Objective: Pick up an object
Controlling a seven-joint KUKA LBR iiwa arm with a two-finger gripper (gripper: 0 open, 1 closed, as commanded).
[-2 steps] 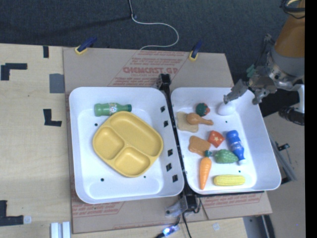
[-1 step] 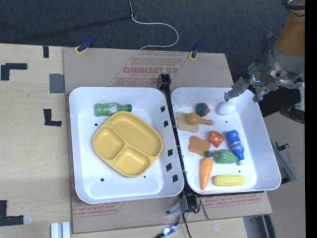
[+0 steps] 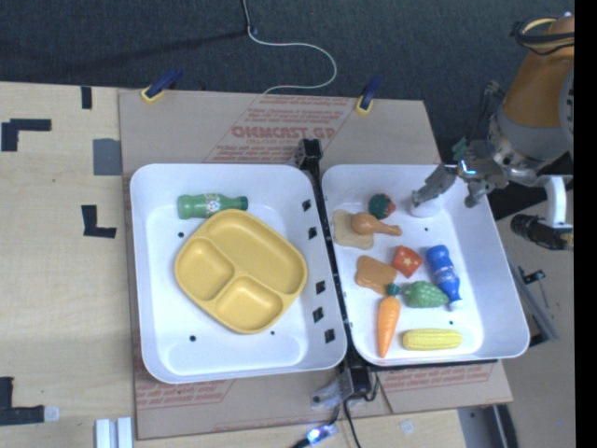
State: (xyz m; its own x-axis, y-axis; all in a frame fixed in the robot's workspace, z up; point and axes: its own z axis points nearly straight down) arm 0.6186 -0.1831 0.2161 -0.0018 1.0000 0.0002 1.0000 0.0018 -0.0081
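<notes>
The right bin point(image 3: 494, 278) holds several toy foods: a dark green and red ball point(image 3: 380, 205), a drumstick point(image 3: 373, 224), a red pepper point(image 3: 407, 260), a blue bottle point(image 3: 442, 271), a green vegetable point(image 3: 424, 295), a carrot point(image 3: 387, 325) and a corn cob point(image 3: 431, 340). My gripper point(image 3: 454, 190) hangs over the bin's far right corner, open, its two fingers spread wide with nothing between them. It is to the right of the ball and apart from every toy.
The left bin point(image 3: 149, 250) carries a yellow divided plate point(image 3: 241, 269) and a green bottle point(image 3: 213, 204) lying near its far wall. A black divider point(image 3: 322, 241) separates the bins. A white cable point(image 3: 289, 49) lies behind them.
</notes>
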